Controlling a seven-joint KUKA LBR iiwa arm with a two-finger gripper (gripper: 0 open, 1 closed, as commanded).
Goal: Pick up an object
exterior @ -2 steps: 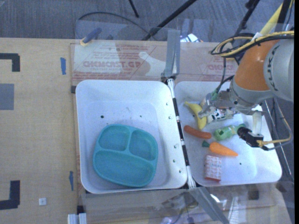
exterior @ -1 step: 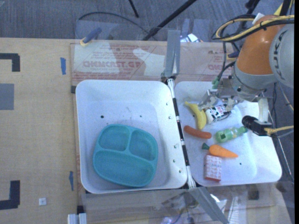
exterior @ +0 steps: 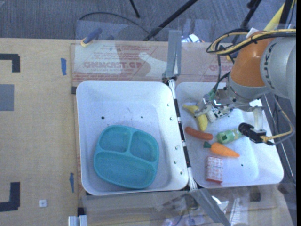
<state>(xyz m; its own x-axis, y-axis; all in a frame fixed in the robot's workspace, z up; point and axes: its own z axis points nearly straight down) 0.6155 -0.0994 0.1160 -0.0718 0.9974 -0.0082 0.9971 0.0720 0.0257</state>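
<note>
My gripper (exterior: 208, 111) hangs low over the back left part of the right bin (exterior: 270, 171), right beside a yellow banana (exterior: 198, 118) and touching or nearly touching its right side. In front of the banana lies a red-orange pepper (exterior: 199, 134). A small green bottle (exterior: 229, 136) rests to the right of it, with an orange carrot (exterior: 224, 150) just below. A red and white packet (exterior: 214, 168) lies near the bin's front edge. Nothing is seen lifted off the bin floor.
The left bin (exterior: 94, 98) holds a teal divided plate (exterior: 126, 157) in its front half. The grey arm with its orange band (exterior: 251, 67) reaches in from the right, over the right bin's back corner. A narrow ridge (exterior: 181, 135) separates the bins.
</note>
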